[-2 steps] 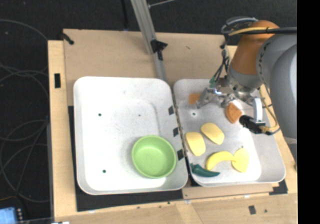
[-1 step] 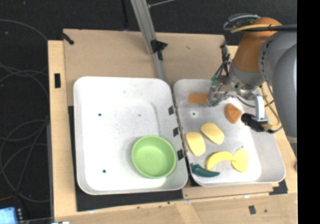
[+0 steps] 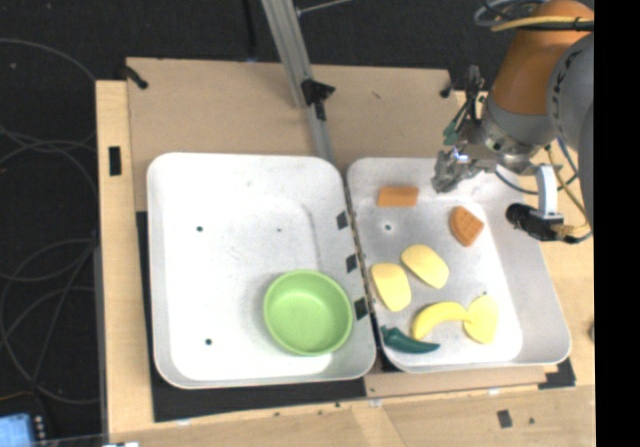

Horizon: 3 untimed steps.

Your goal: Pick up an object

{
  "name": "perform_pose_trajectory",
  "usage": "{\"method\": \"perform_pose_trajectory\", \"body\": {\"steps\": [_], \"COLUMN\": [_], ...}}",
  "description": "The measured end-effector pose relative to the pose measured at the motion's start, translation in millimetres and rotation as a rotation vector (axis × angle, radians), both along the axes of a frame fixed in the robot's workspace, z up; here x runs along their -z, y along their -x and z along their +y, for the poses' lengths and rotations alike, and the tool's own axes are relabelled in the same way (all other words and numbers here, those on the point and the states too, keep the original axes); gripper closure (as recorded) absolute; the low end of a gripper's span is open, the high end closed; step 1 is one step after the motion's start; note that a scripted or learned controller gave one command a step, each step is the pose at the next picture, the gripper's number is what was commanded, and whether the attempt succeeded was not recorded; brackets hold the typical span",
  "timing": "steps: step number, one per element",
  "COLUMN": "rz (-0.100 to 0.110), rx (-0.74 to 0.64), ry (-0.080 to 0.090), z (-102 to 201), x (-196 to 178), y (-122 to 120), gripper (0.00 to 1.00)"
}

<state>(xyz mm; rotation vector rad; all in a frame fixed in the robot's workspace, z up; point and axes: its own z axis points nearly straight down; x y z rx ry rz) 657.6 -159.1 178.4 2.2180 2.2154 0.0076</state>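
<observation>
One hand [image 3: 455, 173] hovers above the right bin [image 3: 530, 285].

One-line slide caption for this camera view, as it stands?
Gripper poised at the right bin's far edge, near two orange pieces and yellow toy foods; green bowl in the left bin.

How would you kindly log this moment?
gripper: over right bin back edge | holding: nothing seen | nearest: orange block

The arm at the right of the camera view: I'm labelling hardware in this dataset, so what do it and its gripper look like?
The arm has a rounded grey body with a broad orange band above the wrist and a pale ring at its top. Thin cables, some green, run down beside the wrist. The gripper is a small, dark metallic piece; finer detail is too blurred to tell. A black fitting sticks out below the wrist.
</observation>
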Motion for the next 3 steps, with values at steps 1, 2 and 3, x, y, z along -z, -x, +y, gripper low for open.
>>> {"method": "perform_pose_trajectory", "body": {"steps": [1, 2, 3], "rz": [0.000, 0.001, 0.009], "rx": [-0.005, -0.005, -0.005], "ry": [0.000, 0.000, 0.000], "z": [8.0, 6.8, 47.9], "x": [-60.6, -108.8, -91.2], "y": [-2.1, -3.4, 19.4], "gripper": [1.00, 1.00, 1.00]}}
